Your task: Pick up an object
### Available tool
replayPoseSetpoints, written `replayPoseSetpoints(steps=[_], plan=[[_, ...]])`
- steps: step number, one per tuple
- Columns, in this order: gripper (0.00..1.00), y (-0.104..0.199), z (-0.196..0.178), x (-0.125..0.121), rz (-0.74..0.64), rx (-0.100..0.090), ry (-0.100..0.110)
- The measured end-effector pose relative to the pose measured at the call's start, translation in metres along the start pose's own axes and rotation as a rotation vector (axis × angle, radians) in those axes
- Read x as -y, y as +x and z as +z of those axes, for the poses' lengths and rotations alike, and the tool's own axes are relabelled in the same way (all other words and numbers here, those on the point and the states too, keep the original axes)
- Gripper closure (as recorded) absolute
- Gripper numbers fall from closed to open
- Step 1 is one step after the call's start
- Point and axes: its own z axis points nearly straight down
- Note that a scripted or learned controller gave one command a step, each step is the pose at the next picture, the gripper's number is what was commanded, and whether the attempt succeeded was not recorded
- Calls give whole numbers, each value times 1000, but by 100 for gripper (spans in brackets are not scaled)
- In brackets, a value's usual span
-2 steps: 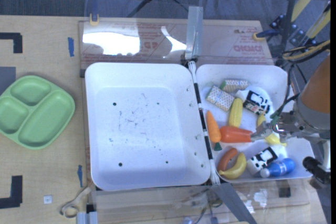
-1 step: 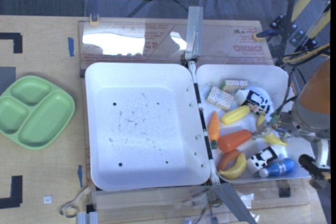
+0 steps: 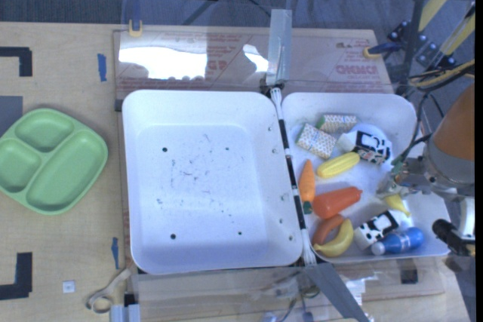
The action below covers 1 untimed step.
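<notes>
The right bin [image 3: 404,111] holds several small toys: a yellow banana [image 3: 337,164], an orange carrot [image 3: 307,181], a red-orange vegetable [image 3: 337,200], a second banana [image 3: 336,238], a patterned cracker box [image 3: 317,139], a white and black ball [image 3: 370,143], a black and white cow figure [image 3: 381,226] and a blue bottle [image 3: 401,241]. My gripper [image 3: 398,181] comes in from the right edge, low over the bin's right side. It sits just above a small yellow piece [image 3: 398,202]. Nothing shows as held.
The left bin [image 3: 143,113] lies beside the right one, split from it by a black hinge line. A green divided plate [image 3: 49,160] rests on the wooden bench at far left. Clear plastic walls stand behind both bins. Scissors [image 3: 106,296] lie at the front left.
</notes>
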Motion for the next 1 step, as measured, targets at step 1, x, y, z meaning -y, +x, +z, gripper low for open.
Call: replayPoseSetpoints(steps=[1], plan=[[100,43,-84,-24,-30,0,7]])
